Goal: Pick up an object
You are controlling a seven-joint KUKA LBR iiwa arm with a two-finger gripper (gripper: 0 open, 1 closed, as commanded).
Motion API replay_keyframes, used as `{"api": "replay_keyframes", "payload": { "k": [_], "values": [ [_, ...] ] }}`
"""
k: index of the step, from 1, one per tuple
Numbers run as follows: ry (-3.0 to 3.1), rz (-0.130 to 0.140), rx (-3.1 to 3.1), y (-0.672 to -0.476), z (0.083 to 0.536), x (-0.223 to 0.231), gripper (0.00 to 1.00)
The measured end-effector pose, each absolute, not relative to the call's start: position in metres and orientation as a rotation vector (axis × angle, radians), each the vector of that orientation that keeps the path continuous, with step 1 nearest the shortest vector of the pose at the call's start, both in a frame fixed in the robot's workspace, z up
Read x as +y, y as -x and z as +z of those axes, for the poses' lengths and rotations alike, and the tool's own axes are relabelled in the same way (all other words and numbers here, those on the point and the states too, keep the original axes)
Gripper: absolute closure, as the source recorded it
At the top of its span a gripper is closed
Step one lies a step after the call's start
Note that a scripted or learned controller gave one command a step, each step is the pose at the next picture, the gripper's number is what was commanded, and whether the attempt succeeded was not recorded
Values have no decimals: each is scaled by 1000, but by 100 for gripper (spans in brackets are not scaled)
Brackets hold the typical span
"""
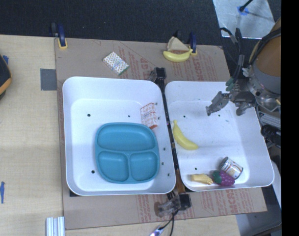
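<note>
While the grey arm reaches in from the right, its pincer [227, 103] hangs over the upper part of the right bin [247, 132], fingers spread apart with nothing between them. Bare white bin floor lies under and around it, giving open room on every side; the bin's far rim sits just above it. Below and to the left of the pincer, well apart from it, a yellow banana [183, 137] lies close to the bin's left wall. Farther below, near the bin's lower edge, a small metal can [231, 168] rests beside purple grapes [225, 178] and a pale yellow piece of toy food [202, 179]. Far to the left, the left bin [80, 102] holds a blue divided plate [126, 152] and a small red-and-white carton [149, 115].
</note>
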State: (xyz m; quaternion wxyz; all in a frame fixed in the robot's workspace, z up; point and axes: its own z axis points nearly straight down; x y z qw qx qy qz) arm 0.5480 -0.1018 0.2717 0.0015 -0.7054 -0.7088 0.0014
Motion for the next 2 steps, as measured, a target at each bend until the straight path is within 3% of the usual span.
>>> {"api": "replay_keyframes", "payload": {
  "k": [1, 2],
  "values": [
    [2211, 10, -2225, -655, 142, -96, 0],
    [2213, 5, -2227, -616, 193, -74, 0]
  ]
}}
